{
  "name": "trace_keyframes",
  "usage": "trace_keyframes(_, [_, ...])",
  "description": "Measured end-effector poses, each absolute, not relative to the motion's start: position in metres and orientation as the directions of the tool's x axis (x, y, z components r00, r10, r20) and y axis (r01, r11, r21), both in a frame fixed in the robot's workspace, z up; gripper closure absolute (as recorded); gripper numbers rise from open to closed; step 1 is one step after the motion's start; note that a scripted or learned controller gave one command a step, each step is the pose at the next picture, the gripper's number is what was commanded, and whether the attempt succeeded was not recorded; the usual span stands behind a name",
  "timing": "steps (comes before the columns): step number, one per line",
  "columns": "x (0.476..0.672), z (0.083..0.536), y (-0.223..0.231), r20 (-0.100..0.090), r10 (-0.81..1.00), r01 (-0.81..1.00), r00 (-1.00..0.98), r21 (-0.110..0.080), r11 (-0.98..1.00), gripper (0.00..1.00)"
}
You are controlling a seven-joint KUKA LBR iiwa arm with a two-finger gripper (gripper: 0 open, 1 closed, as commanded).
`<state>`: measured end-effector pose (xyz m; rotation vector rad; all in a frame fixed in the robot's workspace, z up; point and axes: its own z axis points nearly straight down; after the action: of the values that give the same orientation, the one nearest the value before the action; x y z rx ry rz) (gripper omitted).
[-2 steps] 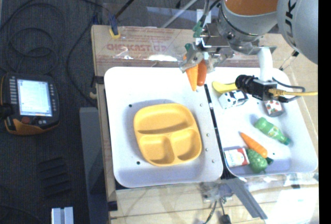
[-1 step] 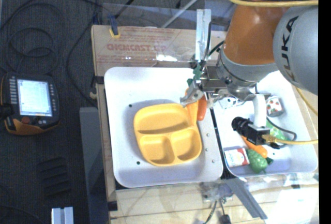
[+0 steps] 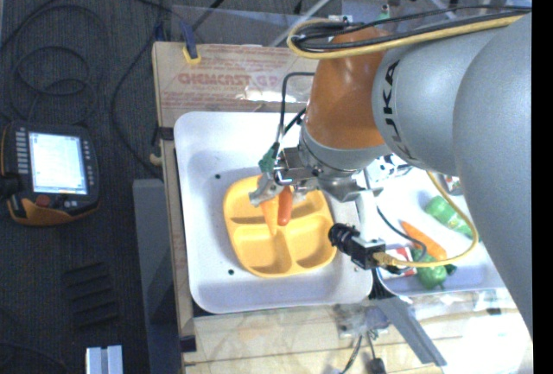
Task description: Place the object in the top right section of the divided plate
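Note:
A yellow divided plate (image 3: 259, 247) lies in the left white bin (image 3: 203, 182). My gripper (image 3: 283, 191) hangs over the plate's upper middle, shut on an orange carrot-shaped toy (image 3: 284, 208) that points down between the fingers. The carrot's lower tip hovers just above or at the ridge between the plate's upper sections. The grey arm with its orange band (image 3: 346, 104) covers the plate's far right rim.
The right bin (image 3: 467, 277) holds a green pepper-like toy (image 3: 449, 217), another orange carrot (image 3: 423, 238) and a dark green item (image 3: 432, 273). A cardboard sheet (image 3: 225, 74) lies behind the bins. A teach pendant (image 3: 52, 169) rests far left.

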<state>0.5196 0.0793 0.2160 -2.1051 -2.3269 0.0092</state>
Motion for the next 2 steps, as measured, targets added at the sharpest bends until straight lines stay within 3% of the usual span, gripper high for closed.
trace_keyframes(1, [0.484,0.279,0.054,-0.004,0.996,0.996,0.084,-0.005,-0.084,1.0])
trace_keyframes(2, [0.577,0.284,0.11,-0.005,0.999,0.999,0.05,-0.004,-0.05,1.0])
